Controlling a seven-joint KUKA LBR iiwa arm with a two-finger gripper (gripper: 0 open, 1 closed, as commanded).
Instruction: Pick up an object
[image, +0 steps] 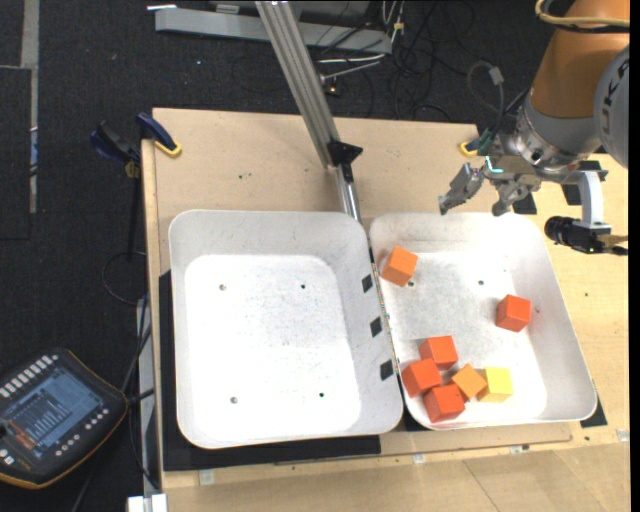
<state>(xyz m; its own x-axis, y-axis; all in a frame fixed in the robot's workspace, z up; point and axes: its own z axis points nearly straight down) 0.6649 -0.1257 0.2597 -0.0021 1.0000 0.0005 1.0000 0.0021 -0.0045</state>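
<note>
Six blocks: all are seen in the right bin (560, 330), none in the left bin (200, 300).
Lone orange block (400, 266): it is parked near the bin's top left corner, well apart from the others, so open room is left around it for a grasp.
Red-orange block (513, 312): it is set alone toward the right wall, also free on all sides.
Cluster (447, 380): three red-orange blocks, one orange block and a yellow block (497, 383) are packed touching or just beside one another near the bottom rim, so a clean grip there is judged harder.
Gripper (485, 192): it is held above the table just beyond the right bin's top rim, over no block.
Jaws: they are seen spread apart, with nothing between them.
Arm: it is cut off at the upper right, so its upper links cannot be followed.
Hard to read: the gripper's height over the table cannot be judged from this slanted view.
Hidden faces: the far sides of the clustered blocks are covered by their neighbours.
</note>
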